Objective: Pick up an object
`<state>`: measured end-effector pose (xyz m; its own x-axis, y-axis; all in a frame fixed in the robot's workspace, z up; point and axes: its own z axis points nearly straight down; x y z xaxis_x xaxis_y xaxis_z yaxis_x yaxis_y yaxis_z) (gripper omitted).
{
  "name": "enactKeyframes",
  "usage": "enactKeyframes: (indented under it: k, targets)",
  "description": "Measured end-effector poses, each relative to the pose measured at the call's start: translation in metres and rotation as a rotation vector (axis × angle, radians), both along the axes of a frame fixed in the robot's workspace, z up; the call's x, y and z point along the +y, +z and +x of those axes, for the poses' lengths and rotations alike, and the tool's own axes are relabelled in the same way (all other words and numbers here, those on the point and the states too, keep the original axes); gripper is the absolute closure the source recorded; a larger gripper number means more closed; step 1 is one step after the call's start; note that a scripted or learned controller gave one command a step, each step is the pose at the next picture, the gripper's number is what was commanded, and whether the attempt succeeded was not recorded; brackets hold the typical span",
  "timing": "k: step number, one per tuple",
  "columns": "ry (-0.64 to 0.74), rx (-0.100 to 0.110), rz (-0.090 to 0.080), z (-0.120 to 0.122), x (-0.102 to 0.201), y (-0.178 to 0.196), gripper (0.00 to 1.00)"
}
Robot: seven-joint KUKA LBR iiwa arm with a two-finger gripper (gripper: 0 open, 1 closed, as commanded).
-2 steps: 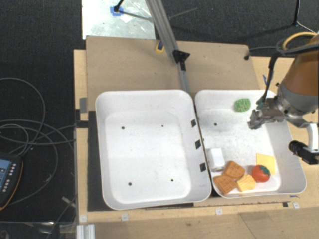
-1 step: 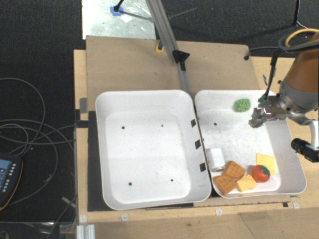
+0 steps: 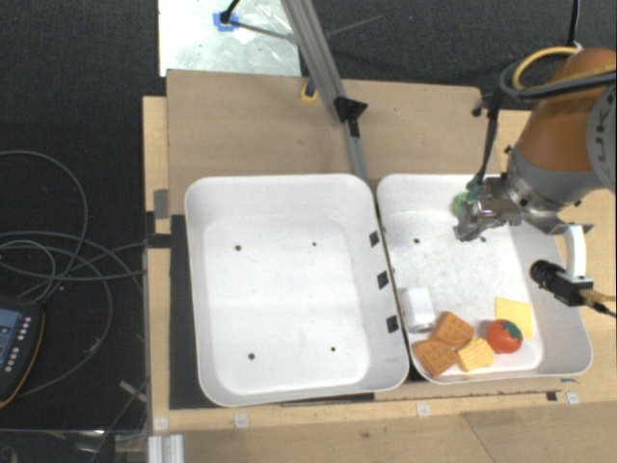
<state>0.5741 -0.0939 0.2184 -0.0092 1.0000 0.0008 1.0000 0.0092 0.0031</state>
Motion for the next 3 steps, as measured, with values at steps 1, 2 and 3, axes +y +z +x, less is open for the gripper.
enactKeyframes:
  k: [1, 2, 3]
  targets:
    - [0.001, 0.001, 0.001, 0.011, 0.052, -0.006, 1.0]
    - [0.002, -0.001, 0.002, 0.03, 0.107, 0.008, 1.0]
    - [0.001, -0.001, 0.002, 0.058, 0.154, 0.01, 1.0]
